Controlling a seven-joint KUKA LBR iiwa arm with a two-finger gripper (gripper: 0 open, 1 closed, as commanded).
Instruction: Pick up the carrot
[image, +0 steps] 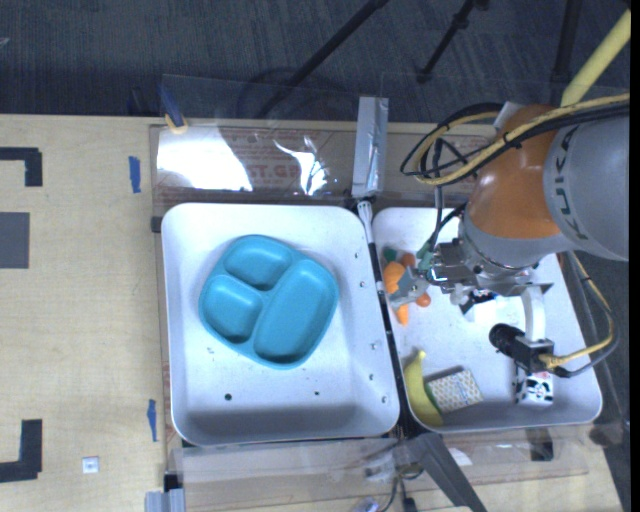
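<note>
A banana (417, 385) and a patterned sponge (452, 388) lie at the near edge of the right bin (575, 330); farther in, by its left wall, the carrot (401, 290) — probably light, stiff, best gripped across its middle — lies just left of the gripper (432, 272), its state impossible to tell, with small toys crowding it.

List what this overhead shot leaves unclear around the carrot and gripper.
- Gripper: finger state hidden under the wrist, camera view.
- Carrot: partly covered by the gripper; outline blurred among small orange and green pieces.
- Grasp: contact cannot be judged.
- Right bin: far side covered by the arm.
</note>
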